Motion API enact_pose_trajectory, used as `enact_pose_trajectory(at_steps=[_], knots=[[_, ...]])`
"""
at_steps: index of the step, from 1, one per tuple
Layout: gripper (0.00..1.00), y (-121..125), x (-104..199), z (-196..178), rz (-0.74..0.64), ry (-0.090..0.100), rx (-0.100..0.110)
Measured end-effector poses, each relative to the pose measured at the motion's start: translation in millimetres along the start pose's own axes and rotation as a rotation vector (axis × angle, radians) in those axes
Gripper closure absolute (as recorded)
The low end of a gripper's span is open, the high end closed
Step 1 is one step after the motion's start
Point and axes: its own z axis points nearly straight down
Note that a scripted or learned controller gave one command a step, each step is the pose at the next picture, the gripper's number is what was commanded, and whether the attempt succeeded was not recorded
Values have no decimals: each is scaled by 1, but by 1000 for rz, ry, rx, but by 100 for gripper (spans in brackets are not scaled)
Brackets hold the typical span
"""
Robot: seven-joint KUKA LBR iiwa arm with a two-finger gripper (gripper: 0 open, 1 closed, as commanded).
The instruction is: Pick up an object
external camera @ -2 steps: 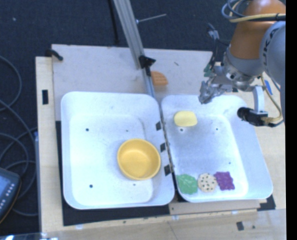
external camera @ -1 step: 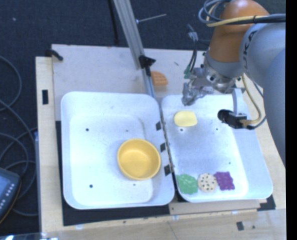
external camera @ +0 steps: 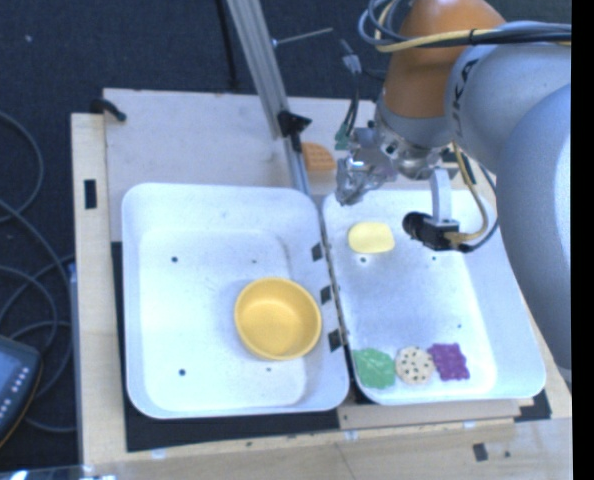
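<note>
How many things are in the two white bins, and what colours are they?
Yellow: 2, the bowl in the left bin and a small yellow piece in the right bin
Green: 1, a small piece
Tan with dots: 1, a cookie
Purple: 1, a small piece
Total: 5

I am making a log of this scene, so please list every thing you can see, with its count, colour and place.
round plastic bowl: 1, yellow, left bin, near its right wall
flat pale yellow piece: 1, right bin, far end
green lumpy piece: 1, right bin, near edge
round spotted cookie: 1, tan, beside the green piece
purple lumpy piece: 1, right of the cookie
shallow bins: 2, white, side by side
metal post: 1, grey, behind the bins
gripper: 1, grey, above the right bin's far edge
</note>
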Motion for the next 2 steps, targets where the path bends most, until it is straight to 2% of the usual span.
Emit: enact_pose_trajectory(at_steps=[1, 2], knots=[[100, 7, 46, -7, -1, 1, 0], [100, 1, 89, -10, 0, 0, 2]])
